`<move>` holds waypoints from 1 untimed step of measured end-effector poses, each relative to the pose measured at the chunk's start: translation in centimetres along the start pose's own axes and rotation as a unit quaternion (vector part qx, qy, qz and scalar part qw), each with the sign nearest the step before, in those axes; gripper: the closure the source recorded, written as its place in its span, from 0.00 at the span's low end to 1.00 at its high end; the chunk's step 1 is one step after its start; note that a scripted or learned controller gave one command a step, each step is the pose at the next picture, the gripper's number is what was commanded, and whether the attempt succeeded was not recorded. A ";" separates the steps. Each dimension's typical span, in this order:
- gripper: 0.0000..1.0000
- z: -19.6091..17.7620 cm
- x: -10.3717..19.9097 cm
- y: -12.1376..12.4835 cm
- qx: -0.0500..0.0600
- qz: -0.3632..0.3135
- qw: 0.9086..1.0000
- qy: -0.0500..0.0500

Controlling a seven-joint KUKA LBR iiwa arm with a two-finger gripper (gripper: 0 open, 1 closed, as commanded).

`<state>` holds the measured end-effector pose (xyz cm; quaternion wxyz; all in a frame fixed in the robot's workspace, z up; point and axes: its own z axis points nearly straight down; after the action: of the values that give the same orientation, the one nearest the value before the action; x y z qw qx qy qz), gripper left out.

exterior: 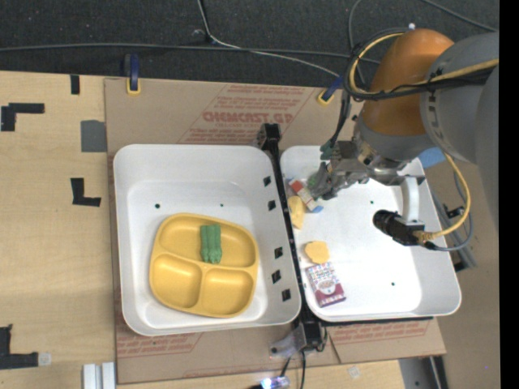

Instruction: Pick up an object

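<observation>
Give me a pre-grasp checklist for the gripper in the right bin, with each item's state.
1. Gripper is over the right bin: ok.
2. Gripper is near a target: ok, it sits by the small red and blue items at the bin's left wall.
3. Finger opening: cannot tell, blurred.
4. Something held already: cannot tell.
5. Other picks lie apart from the gripper: ok, the yellow piece and the dark red packet are nearer the front.
6. Left bin contents undisturbed: ok, the green object rests on the yellow divided plate.

I see wood bench w/ cardboard sheet on it; two white bins sit on the cardboard.
</observation>
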<state>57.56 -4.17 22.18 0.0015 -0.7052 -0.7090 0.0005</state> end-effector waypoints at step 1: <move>1.00 0.7 4.8 -0.2 0.000 0.000 1.000 0.000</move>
<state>57.28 0.63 21.54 0.0013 -0.7050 -0.7092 0.0005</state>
